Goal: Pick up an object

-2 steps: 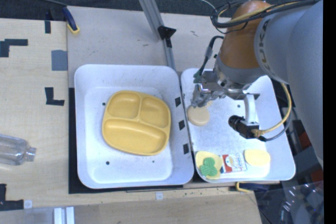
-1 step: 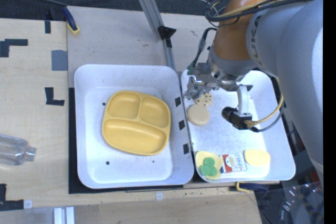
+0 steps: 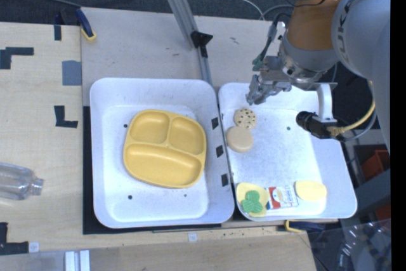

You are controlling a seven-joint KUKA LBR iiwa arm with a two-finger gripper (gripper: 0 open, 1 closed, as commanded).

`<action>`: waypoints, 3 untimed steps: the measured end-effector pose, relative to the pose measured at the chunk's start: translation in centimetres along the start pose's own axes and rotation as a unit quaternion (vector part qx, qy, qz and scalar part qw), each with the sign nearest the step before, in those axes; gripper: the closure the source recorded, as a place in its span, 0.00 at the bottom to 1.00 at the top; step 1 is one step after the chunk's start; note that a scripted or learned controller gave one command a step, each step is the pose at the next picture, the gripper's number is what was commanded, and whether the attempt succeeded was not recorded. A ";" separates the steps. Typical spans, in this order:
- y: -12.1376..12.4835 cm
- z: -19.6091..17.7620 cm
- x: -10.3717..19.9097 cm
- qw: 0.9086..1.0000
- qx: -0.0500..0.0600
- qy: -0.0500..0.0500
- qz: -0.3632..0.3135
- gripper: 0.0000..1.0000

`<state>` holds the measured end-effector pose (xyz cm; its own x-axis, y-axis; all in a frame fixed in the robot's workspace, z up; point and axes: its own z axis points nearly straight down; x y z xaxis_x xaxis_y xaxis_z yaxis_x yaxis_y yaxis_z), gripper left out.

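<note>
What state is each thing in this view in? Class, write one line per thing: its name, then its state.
Yellow divided plate: lying flat in the left bin, compartments bare.
Speckled cookie: flat in the right bin, touching the plain cookie.
Plain cookie: lying flat.
Green piece: at the right bin's front edge.
Gripper: hovering above the speckled cookie, holding nothing visible.

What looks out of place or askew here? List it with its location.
A clear plastic bottle lies on its side on the bench, left of both bins, away from everything else. The yellow divided plate sits at a slant in the left bin. The cookies and other small items in the right bin look undamaged, nothing spilled.
</note>
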<state>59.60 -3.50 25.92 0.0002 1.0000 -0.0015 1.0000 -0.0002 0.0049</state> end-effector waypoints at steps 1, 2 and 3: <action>-0.3 5.4 1.5 1.000 0.005 0.000 -0.001 1.00; 0.3 -0.9 -2.5 1.000 0.000 0.000 0.000 1.00; -1.2 5.2 -1.5 1.000 0.006 0.000 -0.001 1.00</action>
<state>58.42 -5.03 20.68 -0.0011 1.0000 -0.0007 1.0000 0.0011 -0.0080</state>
